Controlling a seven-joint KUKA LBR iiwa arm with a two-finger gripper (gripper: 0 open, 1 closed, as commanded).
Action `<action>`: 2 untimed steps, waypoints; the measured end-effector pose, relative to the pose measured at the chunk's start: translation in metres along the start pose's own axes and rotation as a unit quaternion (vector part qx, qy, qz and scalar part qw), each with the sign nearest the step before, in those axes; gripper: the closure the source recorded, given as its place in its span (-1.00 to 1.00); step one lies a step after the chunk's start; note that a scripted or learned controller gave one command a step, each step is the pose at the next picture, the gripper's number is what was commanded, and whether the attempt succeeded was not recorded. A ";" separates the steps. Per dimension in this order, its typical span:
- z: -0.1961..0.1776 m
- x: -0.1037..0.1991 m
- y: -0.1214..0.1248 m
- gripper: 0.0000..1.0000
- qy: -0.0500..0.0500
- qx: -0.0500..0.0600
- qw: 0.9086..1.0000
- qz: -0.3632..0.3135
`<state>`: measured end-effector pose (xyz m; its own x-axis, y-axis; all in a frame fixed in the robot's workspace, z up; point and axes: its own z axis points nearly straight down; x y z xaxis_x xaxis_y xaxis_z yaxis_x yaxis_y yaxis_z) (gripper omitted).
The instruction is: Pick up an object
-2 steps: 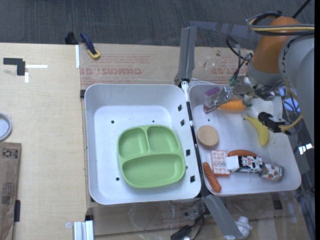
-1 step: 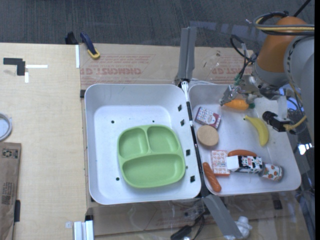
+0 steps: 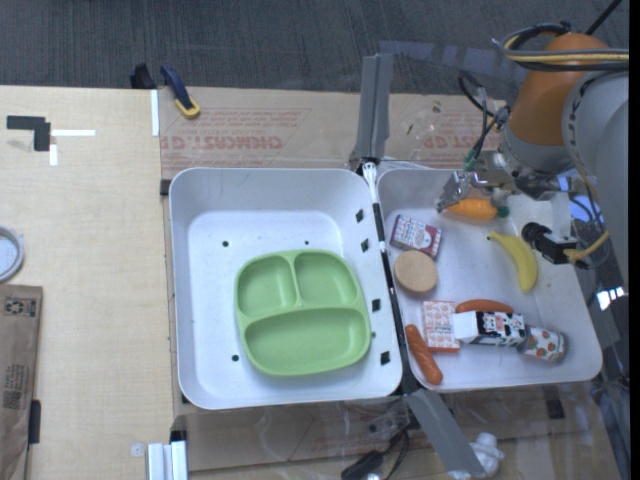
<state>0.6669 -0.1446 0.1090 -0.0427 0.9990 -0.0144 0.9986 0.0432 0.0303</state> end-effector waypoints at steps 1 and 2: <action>0.008 -0.029 -0.005 -1.00 0.004 0.006 1.000 0.013; -0.008 -0.034 -0.004 1.00 0.000 0.006 1.000 0.014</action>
<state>0.6643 -0.1785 0.1169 -0.0146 0.9998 -0.0137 0.9997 0.0148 0.0188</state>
